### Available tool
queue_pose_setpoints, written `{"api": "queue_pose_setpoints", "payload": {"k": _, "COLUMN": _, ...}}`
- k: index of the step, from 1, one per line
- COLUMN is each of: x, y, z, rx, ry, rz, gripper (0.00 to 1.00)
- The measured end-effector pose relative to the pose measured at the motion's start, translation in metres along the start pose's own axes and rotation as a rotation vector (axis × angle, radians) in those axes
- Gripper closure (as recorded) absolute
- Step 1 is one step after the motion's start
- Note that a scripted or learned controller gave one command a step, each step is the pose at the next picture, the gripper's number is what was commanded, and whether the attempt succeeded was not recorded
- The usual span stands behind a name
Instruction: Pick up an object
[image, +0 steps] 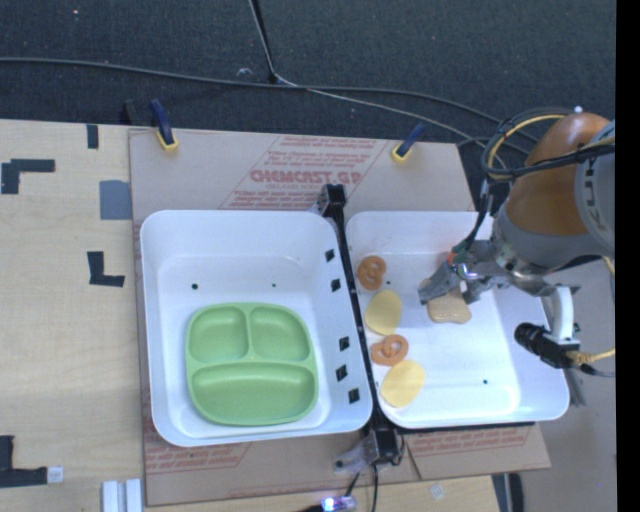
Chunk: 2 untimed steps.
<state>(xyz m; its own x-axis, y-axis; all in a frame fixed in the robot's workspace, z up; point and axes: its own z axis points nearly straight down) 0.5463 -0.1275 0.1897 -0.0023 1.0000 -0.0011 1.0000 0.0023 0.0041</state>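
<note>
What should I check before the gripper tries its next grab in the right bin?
1. Gripper over the right bin: ok.
2. A target near it: ok, a tan food piece lies just below the gripper.
3. Tan piece between the fingers: cannot tell, the slanted view hides it.
4. Tan piece apart from neighbours: ok, the two pretzels and two yellow chips lie apart from it, along the divider.
5. Green tray out of the way: ok, it sits in the left bin.
</note>
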Motion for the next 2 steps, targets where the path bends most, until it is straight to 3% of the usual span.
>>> {"api": "queue_pose_setpoints", "payload": {"k": 1, "x": -0.010, "y": -0.003, "z": -0.053, "rx": 0.000, "ry": -0.001, "rz": 0.002, "gripper": 1.00}}
{"api": "queue_pose_setpoints", "payload": {"k": 2, "x": 0.046, "y": 0.005, "z": -0.060, "rx": 0.003, "ry": 0.002, "rz": -0.005, "gripper": 1.00}}
